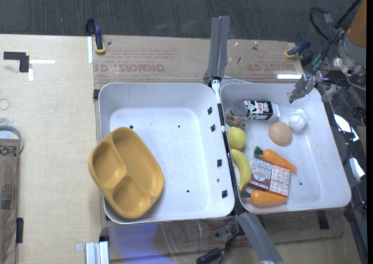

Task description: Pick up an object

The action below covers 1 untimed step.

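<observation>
My gripper [303,88]: above right bin's [332,193] far edge; jaw state I cannot tell.
Carrot [278,159]: long axis slanting, tip toward near-right.
Banana [242,168]: lengthwise along divider.

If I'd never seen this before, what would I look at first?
Probably the big yellow divided plate, lying at the front left of the left bin. Next, the bright pile of toy food crowded in the right bin: a banana, a lemon, two carrots and a small milk carton. The gripper hangs at that bin's back right corner.
</observation>
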Available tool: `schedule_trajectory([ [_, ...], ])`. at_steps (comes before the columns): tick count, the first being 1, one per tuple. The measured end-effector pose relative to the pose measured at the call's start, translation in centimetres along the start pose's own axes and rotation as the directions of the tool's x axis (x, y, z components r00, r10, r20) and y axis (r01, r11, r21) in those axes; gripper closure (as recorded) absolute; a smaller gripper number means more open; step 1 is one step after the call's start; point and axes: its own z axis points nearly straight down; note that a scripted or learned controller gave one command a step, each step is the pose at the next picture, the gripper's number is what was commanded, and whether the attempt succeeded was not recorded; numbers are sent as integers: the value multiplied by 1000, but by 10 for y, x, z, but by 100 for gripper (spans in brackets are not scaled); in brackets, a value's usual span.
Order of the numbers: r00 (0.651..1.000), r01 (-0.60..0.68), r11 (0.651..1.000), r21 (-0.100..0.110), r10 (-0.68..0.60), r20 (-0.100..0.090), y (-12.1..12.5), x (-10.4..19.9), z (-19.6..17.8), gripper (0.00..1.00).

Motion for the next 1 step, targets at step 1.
schedule_trajectory([
  [1,976,216,976,1,-216,-1,-71,35,113,0],
])
